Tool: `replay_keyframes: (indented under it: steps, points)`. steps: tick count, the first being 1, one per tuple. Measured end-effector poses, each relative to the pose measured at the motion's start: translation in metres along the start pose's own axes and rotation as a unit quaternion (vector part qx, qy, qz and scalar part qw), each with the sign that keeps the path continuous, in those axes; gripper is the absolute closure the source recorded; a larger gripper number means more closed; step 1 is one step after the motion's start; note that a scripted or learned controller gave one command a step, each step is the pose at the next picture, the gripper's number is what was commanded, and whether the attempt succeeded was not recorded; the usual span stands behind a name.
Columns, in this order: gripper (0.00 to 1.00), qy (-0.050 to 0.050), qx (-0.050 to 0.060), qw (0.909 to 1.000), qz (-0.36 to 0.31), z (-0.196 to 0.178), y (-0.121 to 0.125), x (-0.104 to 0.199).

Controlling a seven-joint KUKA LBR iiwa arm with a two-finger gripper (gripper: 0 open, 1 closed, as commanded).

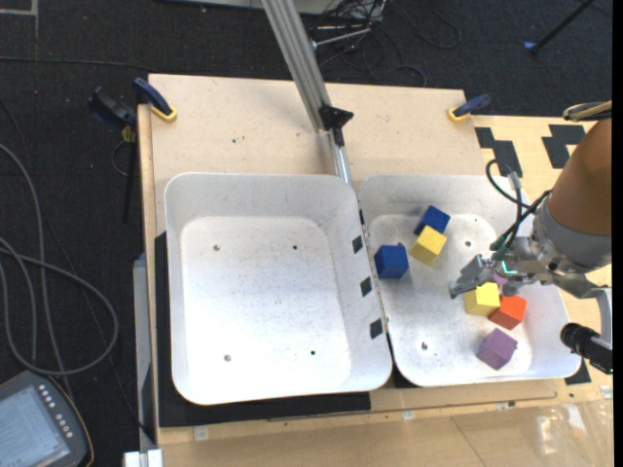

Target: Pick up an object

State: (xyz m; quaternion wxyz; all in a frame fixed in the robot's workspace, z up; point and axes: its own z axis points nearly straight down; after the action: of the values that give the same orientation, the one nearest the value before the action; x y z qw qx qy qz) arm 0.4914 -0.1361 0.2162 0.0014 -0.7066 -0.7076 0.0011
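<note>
At right of frame, the end effector (484,278) hangs low over a yellow block (481,301) in the right bin (443,373); whether it has closed on anything cannot be told. No block is lifted yet.

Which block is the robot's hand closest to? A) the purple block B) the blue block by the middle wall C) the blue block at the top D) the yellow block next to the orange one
D: the gripper is right at the yellow block that touches the orange block, in the right bin.
</note>
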Motion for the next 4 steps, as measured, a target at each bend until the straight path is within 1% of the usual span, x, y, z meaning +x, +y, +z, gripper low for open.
replay_keyframes:
  steps: [1,2,3,4]
  points:
    - [0.0,0.0,-0.002,1.0,0.001,-0.001,0.001,0.0]
    - [0.0,0.0,0.001,1.0,0.001,0.061,0.0,-0.005]
    - [0.0,0.001,0.001,1.0,0.001,0.115,-0.001,-0.005]
    - [1.0,0.0,-0.003,1.0,0.001,0.101,0.001,-0.005]
